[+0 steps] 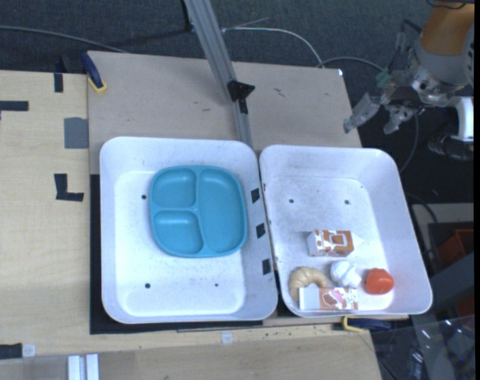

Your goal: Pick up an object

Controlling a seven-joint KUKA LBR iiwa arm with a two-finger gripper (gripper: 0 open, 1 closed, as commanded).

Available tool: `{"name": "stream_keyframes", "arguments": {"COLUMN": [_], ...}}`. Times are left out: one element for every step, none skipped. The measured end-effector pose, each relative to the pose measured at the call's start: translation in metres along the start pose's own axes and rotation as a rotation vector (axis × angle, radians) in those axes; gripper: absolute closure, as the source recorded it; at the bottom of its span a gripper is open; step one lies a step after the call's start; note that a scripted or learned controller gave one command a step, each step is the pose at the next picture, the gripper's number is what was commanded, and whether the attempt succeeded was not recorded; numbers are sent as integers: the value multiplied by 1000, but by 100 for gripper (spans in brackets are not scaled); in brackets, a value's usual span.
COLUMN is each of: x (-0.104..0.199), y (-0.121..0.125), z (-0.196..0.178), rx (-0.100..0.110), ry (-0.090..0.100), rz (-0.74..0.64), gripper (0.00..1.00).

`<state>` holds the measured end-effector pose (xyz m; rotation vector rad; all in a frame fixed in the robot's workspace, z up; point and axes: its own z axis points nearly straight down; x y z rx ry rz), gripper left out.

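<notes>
1. Left bin (121, 212): shallow, white, rounded corners, speckled floor. Holds a teal plastic tray (198, 210), three compartments, glossy, rounded-square, sitting in the upper middle of the bin.
2. Right bin (319, 172): same white shell, touching the left bin along the centre seam. All loose items are clustered in its lower right corner.
3. Items there: small carton (330, 243), white with orange-brown print, boxy, lying flat, nearest the bin centre. Below it a tan croissant-shaped piece (306, 277), curved, matte. Just beside that, a small white rounded object (344, 273), details too small to tell. A red tomato-like ball (377, 281), smooth, at the right of the cluster. A second flat carton (329, 298), white and red, along the bottom wall, touching or nearly touching the croissant piece.
4. Gripper (381, 111): at the upper right, outside the right bin, over the tan bench edge and dark floor. Two dark fingers (360, 115) splayed apart, nothing between them.
5. Orange band of the arm sits above the gripper at the top right corner.
6. Relative position: the item cluster is well apart from the gripper, toward the bottom of the view, at the bin's opposite end. The first carton is the nearest item to it.
7. Grey metal pole (212, 38) runs diagonally from the top down to the seam between the bins.
</notes>
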<state>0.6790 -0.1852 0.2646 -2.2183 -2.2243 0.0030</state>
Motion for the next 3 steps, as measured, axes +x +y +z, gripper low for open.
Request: {"name": "stream_keyframes", "arguments": {"x": [0,-8,-3], "y": [0,-3,0], "z": [0,49,113], "rx": [0,4,6], "ry": [0,0,1], "rz": [0,1,0], "gripper": [0,0,0]}}
